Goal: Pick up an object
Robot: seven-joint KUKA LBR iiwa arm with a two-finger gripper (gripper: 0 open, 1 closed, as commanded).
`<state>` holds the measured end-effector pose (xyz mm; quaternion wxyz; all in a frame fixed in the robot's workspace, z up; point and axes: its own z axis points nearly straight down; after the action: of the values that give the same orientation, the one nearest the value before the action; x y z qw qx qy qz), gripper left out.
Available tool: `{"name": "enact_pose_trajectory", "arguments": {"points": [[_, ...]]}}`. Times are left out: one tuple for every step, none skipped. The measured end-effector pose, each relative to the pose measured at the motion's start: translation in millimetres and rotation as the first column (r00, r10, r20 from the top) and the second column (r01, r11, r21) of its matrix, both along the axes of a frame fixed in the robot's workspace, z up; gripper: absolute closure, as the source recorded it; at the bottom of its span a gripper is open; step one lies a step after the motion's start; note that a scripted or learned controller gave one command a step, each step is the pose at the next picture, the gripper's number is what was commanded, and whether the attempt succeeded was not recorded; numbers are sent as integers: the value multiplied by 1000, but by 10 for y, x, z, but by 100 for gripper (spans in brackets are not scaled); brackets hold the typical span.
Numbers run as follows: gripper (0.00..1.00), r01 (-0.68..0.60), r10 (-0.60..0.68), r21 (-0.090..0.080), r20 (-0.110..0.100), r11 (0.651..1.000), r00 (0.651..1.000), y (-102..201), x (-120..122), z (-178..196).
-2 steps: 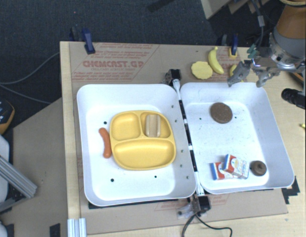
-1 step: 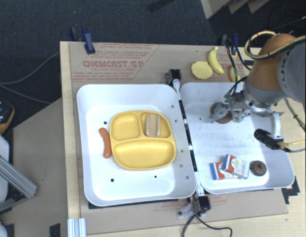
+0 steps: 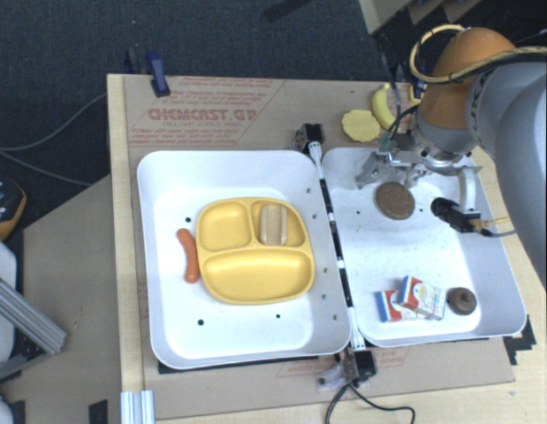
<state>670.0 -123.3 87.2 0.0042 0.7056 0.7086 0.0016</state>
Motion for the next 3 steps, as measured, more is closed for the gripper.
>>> {"name": "enact_pose_trajectory", "arguments": {"points": [[0, 3, -3, 2, -2, 1000, 1000, -8, -231, 9], [0, 5, -5, 2, -2, 1000, 1000, -146, -587, 11], [0, 5, -5, 1, 0, 1000, 1000, -252, -968, 14]]}}
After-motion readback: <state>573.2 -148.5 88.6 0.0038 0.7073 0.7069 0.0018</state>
